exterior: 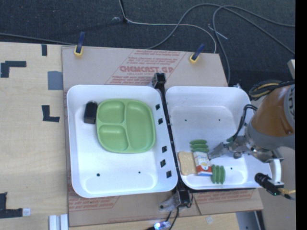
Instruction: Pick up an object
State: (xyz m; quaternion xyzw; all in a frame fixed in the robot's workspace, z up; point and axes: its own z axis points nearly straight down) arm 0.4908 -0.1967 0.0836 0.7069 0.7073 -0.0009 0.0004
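Objects sit just left of the claw (217,151) in the right bin (206,97): green pods (198,144), small carton (202,163), tan block (186,163), green piece (218,174). Claw state: can't tell, nothing visibly pinched. Green tray (126,126) and black item (90,112) far left, in the left bin (115,183).

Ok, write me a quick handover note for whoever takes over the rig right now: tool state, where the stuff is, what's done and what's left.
Tool: low in the right bin, beside the cluster of items; open or shut cannot be read, and nothing is visibly held.
Right bin: green pod piece, tan block, small red and white carton, second green piece, all grouped by the front wall.
Left bin: green divided plate with a small black object at its left edge.
Done: the arm is down near the items.
Left: grasp one item and lift it.
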